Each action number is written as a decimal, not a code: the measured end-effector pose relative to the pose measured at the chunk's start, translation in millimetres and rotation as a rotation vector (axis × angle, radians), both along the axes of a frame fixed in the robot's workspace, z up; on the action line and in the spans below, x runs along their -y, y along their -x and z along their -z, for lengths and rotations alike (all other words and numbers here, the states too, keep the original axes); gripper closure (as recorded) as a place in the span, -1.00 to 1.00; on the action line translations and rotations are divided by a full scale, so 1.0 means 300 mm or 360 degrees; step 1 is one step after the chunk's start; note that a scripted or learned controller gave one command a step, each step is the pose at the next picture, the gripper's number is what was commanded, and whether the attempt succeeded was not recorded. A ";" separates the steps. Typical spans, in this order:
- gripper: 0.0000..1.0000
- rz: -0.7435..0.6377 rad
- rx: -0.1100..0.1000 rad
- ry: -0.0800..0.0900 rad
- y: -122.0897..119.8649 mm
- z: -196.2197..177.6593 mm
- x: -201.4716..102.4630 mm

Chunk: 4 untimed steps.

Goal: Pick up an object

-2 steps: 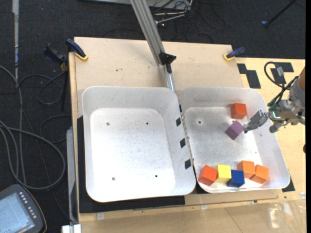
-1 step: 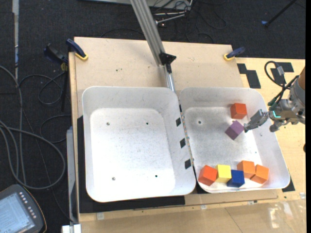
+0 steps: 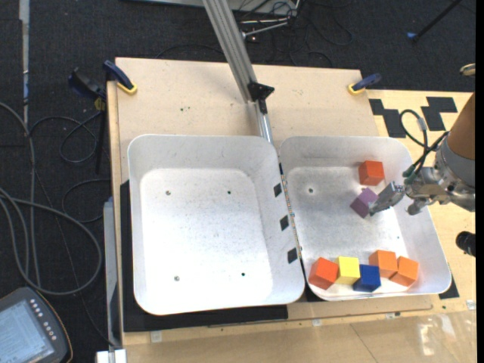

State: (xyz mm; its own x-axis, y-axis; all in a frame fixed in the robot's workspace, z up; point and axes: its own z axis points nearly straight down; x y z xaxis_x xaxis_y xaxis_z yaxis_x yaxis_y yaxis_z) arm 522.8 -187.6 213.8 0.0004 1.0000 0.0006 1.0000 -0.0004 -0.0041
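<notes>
My gripper (image 3: 395,197) sits over the right bin (image 3: 432,237), reaching in from the bin's right edge, grey wrist and arm trailing off to the right behind it. Fingers point left toward the purple block (image 3: 364,202), which lies just past the fingertips, touching or nearly so, can't tell which. How far open the fingers are, can't tell either; nothing visibly clamped between them. Orange cube (image 3: 370,172) is just up and slightly left of my gripper, close to the purple block but apart from it. Well below my gripper, along the bin's near wall, a row of blocks: an orange block (image 3: 324,272) farthest left, then a yellow block (image 3: 348,268), a blue block (image 3: 368,277), and two more orange blocks (image 3: 396,267) nearly under me. Left bin (image 3: 147,157) is far off to my left, beside the right bin.
</notes>
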 end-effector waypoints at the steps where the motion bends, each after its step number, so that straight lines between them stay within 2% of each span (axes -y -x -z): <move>1: -1.00 0.0001 -0.0004 -0.0002 -0.003 0.211 0.011; 2: -1.00 0.0000 -0.0003 -0.0002 0.002 0.391 0.008; 3: 1.00 0.0001 0.0009 0.0002 -0.005 0.346 0.011; 4: 1.00 -0.0007 0.0017 0.0004 -0.009 0.168 -0.023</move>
State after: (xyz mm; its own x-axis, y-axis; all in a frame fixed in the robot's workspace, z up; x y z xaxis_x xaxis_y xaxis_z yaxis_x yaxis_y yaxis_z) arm 525.4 -180.6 163.5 -0.0037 1.0000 -0.0022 1.0000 0.0037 0.0066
